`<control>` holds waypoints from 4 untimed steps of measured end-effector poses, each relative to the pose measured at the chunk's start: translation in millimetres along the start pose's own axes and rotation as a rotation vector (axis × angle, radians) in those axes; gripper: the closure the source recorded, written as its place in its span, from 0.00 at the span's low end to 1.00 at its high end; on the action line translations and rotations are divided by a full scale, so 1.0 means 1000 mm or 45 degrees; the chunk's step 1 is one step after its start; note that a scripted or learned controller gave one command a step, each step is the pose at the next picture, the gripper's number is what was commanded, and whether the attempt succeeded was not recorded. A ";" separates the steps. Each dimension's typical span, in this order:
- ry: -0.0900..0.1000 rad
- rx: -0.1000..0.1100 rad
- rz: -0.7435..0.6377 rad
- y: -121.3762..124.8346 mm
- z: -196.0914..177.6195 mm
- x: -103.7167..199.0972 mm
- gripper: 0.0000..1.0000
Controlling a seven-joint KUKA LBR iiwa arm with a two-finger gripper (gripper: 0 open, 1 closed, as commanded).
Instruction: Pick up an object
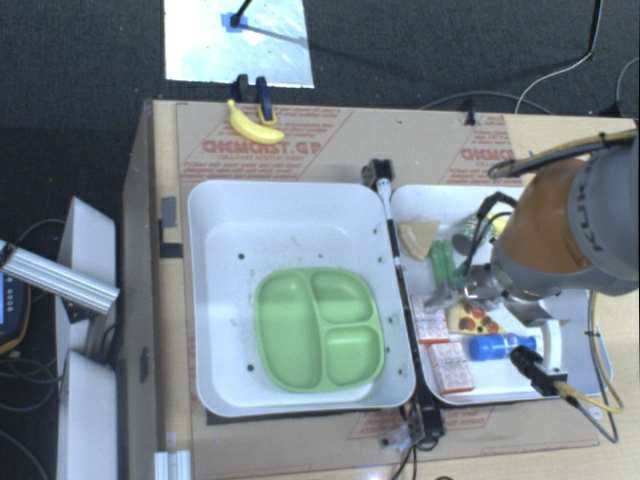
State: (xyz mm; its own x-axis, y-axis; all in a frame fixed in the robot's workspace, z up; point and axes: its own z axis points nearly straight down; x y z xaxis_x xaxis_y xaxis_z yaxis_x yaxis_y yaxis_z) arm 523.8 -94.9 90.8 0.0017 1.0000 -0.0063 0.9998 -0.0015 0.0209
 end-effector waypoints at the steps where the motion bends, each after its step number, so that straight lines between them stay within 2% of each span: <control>1: 0.008 0.014 -0.005 0.049 0.003 -0.009 0.00; 2: 0.011 0.051 -0.010 0.142 0.009 -0.034 0.00; 3: 0.005 0.047 -0.014 0.142 0.000 -0.035 1.00; 4: 0.008 0.021 -0.007 0.027 -0.121 0.022 1.00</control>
